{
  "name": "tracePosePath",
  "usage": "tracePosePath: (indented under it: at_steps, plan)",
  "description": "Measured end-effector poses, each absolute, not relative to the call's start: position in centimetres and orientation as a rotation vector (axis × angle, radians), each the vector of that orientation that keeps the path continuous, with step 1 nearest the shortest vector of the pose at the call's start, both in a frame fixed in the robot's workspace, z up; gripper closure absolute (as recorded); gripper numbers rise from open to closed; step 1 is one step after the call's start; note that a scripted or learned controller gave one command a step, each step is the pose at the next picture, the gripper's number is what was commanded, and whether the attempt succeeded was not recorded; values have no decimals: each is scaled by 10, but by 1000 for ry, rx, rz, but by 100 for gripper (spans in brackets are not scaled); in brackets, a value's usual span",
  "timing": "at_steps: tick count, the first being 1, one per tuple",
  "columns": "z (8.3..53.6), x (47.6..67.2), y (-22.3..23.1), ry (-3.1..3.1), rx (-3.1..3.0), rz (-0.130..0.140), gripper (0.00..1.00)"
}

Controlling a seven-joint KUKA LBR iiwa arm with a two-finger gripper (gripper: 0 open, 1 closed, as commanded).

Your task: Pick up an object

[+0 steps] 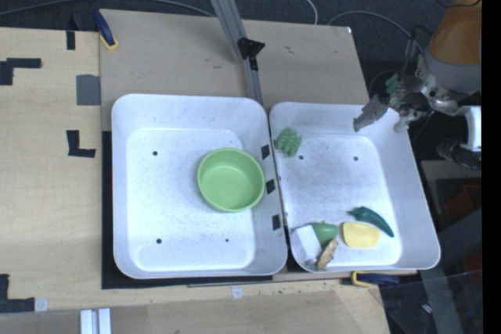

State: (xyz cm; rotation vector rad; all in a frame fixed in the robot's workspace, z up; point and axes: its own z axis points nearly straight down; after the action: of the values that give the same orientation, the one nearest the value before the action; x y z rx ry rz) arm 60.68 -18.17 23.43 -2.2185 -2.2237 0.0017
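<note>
Up at two o'clock, the hand hovers over the right bin's rim, fingers spread, grasping nothing. Bowl sits in the left bin; pepper at five o'clock.

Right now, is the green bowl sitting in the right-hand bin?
No, the green bowl sits in the left bin, across the divide from the right bin.

Lt-green bowl, white bins, yellow obj, dk-green pepper.
</note>
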Motion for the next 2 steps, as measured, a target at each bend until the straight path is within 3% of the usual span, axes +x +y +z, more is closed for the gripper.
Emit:
tracePosePath:
  at_steps: [1,2]
  plan:
    - [234,607,-182,-2224,-2219,2,0]
    - [190,605,-178,-2221,-2217,6,0]
